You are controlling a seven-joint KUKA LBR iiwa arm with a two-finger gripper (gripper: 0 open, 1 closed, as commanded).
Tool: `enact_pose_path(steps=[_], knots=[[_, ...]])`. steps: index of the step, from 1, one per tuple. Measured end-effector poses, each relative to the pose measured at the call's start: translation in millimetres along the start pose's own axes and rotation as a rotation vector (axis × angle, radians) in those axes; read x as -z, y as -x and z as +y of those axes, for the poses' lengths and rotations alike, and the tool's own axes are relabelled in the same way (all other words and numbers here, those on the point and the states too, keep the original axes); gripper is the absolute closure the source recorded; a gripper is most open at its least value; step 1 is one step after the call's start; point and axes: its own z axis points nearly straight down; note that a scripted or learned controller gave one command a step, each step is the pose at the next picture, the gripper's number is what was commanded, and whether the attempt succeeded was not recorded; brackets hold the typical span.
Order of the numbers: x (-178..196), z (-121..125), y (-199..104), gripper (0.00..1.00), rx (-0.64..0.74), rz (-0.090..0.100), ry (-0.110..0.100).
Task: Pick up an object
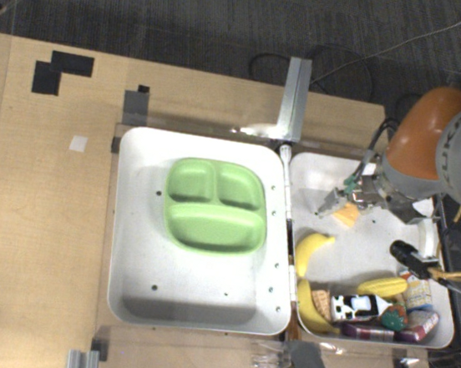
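My gripper (337, 205) hangs low over the far part of the right bin (315, 168), tilted toward the left. I cannot tell how wide it stands, or whether it has anything in it. The nearest thing to take is a small yellow block (346, 217), which lies on the bin floor just beside my tip, on its near side. From this slant I cannot say whether I touch it.

The block looks small and flat, so my guess is that a close from this angle could skid it across the smooth white floor instead of catching it. If I come down off-centre I may only push it toward the banana (309, 250) that lies a little nearer and to the left. A hard descent would jam my tip on the floor.

The wall between the bins is close on my left, and the far wall is close behind me, so a sweep either way is short. The floor around the block is bare. The near end is crowded with a second banana (312, 306) and a heap of small bottles and toys (398, 320). The left bin (133, 233) holds a green plate (215, 205).
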Motion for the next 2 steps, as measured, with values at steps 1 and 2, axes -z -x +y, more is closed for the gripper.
enact_pose_path(steps=[1,2], knots=[[-14.7,-26.8,-6.5,0.0,-0.012,0.002,-0.004],[-14.8,-26.8,-6.5,0.0,-0.012,0.002,-0.004]])
